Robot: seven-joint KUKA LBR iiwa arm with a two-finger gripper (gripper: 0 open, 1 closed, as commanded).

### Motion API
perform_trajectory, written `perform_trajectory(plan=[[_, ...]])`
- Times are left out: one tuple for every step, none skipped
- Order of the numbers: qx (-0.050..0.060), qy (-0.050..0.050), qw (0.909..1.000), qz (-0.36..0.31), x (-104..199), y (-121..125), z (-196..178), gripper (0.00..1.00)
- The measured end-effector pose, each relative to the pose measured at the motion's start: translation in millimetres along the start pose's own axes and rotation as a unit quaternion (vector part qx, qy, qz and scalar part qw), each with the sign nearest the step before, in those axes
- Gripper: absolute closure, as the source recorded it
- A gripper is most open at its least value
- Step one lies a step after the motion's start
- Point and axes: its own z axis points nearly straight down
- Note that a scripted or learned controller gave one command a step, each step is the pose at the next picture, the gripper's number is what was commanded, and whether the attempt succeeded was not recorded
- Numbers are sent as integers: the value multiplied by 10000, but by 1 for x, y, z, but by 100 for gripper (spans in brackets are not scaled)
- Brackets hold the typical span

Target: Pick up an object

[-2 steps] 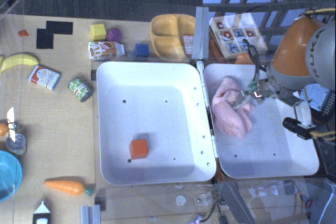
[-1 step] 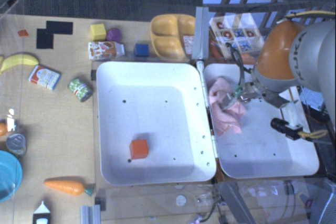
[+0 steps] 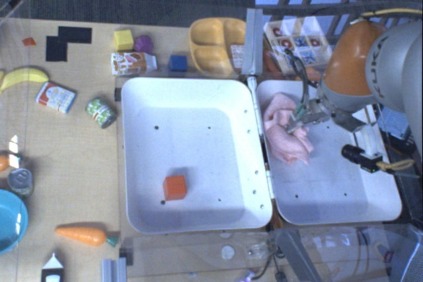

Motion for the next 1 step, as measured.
perform_trajectory(plan=[[78, 10, 9967, 803, 12, 32, -170, 100]])
